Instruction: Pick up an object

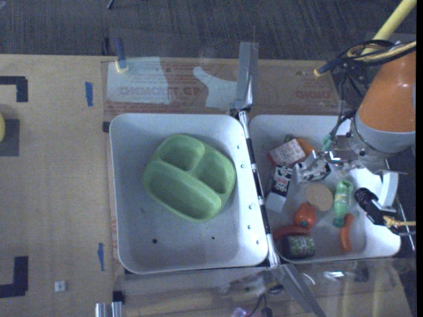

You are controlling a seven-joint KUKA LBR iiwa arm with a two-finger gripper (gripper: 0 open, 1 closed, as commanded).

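Camera view: gripper [316,170] low in the right bin [390,243], amid crowded small items; spread or pressed together, cannot tell. Green bottle [342,200] beside round tan disc [319,197], near the right wall. Left bin [132,243]: green divided plate [190,176], open floor along front edge.

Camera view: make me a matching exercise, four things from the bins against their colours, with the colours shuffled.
Things:
1. divided plate
2. bottle
3. carrot
4. round disc

Colours:
A. orange
B. tan
C. pale green, filling the left bin
D. bright green, in the right bin

Pairs: 1-C, 2-D, 3-A, 4-B
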